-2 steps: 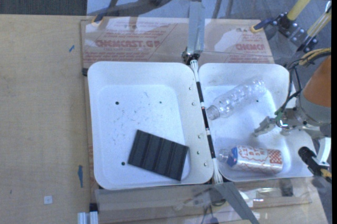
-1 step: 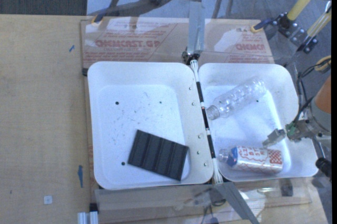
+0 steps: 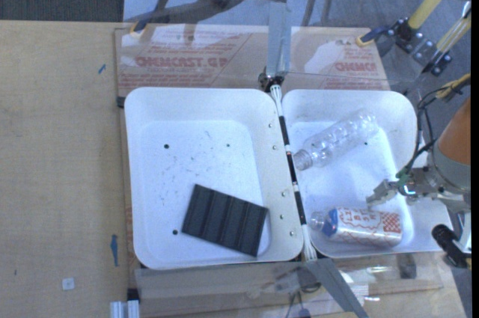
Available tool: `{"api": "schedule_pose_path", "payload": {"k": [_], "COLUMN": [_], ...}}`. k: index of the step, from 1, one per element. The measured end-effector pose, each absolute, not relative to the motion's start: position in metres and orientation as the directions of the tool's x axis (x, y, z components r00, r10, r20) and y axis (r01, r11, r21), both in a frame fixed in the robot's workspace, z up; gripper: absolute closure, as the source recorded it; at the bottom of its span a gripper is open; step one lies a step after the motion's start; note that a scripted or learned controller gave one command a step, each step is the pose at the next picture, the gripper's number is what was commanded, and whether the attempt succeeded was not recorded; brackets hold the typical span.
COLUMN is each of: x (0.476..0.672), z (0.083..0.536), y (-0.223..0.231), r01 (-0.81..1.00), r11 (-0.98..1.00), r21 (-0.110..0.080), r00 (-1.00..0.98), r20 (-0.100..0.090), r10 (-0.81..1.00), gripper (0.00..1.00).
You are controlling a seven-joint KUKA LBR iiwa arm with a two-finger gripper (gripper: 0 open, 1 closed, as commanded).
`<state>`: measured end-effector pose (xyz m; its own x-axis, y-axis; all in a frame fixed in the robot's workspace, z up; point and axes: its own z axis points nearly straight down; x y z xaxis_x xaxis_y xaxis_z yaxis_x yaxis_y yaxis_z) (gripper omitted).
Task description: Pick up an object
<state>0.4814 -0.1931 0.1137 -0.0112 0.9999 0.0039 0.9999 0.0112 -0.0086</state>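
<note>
Gripper (image 3: 383, 191) low over right bin (image 3: 400, 108), just above labelled bottle (image 3: 358, 225); finger state: cannot tell, nothing visibly held. Labelled bottle lies on side at bin's near edge; clear bottle (image 3: 335, 140) lies diagonally behind. Both likely light, thin plastic, slick, crushable, prone to roll. Best hold: across body mid-length. Ribbed black slab (image 3: 225, 219) in left bin (image 3: 150, 114) looks stiff, flat, harder to pinch.

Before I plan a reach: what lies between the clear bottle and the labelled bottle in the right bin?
In the camera view, bare white bin floor separates the clear bottle from the labelled bottle.
</note>
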Motion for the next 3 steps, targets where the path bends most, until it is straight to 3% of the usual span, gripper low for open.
{"api": "schedule_pose_path", "payload": {"k": [1,2,3], "x": [0.482,0.519,0.479], "z": [0.089,0.181,0.131], "y": [-0.097,-0.073,-0.167], "r01": [1.000,1.000,1.000], "r11": [0.028,-0.009,-0.020], "r21": [0.003,-0.006,-0.007], "r00": [-0.028,0.009,0.020], "r20": [0.001,-0.001,0.001], "r10": [1.000,1.000,1.000], "gripper": [0.00,0.00,0.00]}}
